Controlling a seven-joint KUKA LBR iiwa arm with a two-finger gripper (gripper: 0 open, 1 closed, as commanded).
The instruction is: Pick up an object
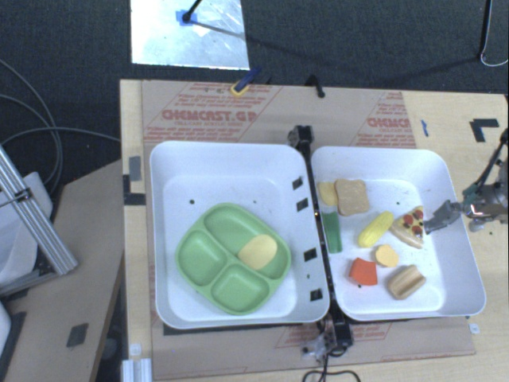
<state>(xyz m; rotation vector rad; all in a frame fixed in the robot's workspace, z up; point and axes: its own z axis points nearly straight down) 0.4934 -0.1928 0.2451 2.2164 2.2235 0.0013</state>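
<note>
- The right bin (457, 183) holds the toy food: a bread slice (351, 196), corn cob (375, 228), pizza slice (410, 227), hot dog (405, 281), red block (363, 272), green piece (332, 232) and small orange round (386, 255), with bare floor along the far wall.
- The left bin (171, 173) holds a green divided plate (208, 255) bearing a yellow piece (258, 251), with open floor round it.
- The gripper (442, 216) reaches in over the right rim, low, its tip just beside the pizza slice; how wide it stands cannot be told, and nothing visibly sits in it.

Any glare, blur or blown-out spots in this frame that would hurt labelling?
Camera view: the foil sheet above the bench glares; both white bins run bright, with soft rim shading; the gripper at the right edge is slightly blurred; the toy foods stay legible.
</note>
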